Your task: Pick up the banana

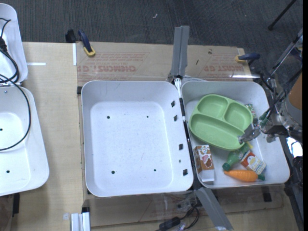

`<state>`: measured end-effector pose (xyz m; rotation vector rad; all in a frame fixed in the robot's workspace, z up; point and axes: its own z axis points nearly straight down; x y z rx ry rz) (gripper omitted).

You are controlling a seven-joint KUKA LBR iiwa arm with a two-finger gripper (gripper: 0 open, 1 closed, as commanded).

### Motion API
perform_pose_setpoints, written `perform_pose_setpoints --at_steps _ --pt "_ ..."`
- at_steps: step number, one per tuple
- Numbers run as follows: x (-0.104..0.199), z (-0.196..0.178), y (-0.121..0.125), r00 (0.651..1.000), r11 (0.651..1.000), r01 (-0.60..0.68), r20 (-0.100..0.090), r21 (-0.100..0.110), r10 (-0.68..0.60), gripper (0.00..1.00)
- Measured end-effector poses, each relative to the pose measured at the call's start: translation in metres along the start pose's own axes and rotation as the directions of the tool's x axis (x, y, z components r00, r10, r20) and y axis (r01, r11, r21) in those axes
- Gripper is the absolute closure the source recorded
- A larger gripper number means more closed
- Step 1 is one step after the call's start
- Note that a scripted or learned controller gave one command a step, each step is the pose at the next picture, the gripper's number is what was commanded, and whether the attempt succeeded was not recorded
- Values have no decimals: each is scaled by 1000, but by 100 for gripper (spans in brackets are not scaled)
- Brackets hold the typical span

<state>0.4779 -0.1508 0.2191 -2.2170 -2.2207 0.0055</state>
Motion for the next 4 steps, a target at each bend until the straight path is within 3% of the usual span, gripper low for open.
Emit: perform_pose_setpoints --at_steps 1,2,3,4 --pt "13 80 89 998 998 71 0 -1 -71 0" --pt "-20 108 114 970 969 243 -15 -37 -244 0" --pt "25 117 148 953 953 303 -3 12 -303 0" --pt "-4 116 84 879 878 478 18 -25 -477 0"
